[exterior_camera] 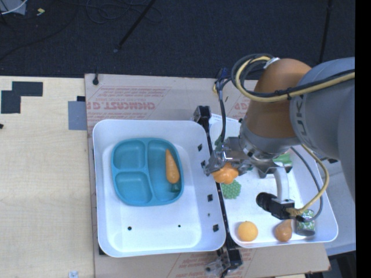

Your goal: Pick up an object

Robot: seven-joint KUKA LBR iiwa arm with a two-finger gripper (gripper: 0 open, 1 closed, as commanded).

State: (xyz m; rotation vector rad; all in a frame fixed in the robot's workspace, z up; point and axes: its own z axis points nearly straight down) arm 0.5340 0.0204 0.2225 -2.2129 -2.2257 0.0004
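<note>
**Arm over the right bin, orange piece in its grip**

The grey arm (301, 114) reaches in from the right and covers much of the right bin (326, 210). The left bin (151, 242) lies just beside it, and their inner walls meet along the middle. In the left bin sits a blue divided plate (133, 181), toward the far side. A carrot (172, 167) lies lengthwise in its right-hand compartment.

The gripper (225, 168) hangs at the right bin's left wall. Its fingers are clenched around a small orange piece (227, 175), which sits above the bin floor near that wall. Just below the piece, a green knobbly thing (231, 190) lies on the floor. An orange ball (247, 231) rests by the near rim of the right bin, and a tan-orange lump (283, 231) lies a little to its right, apart from it
</note>
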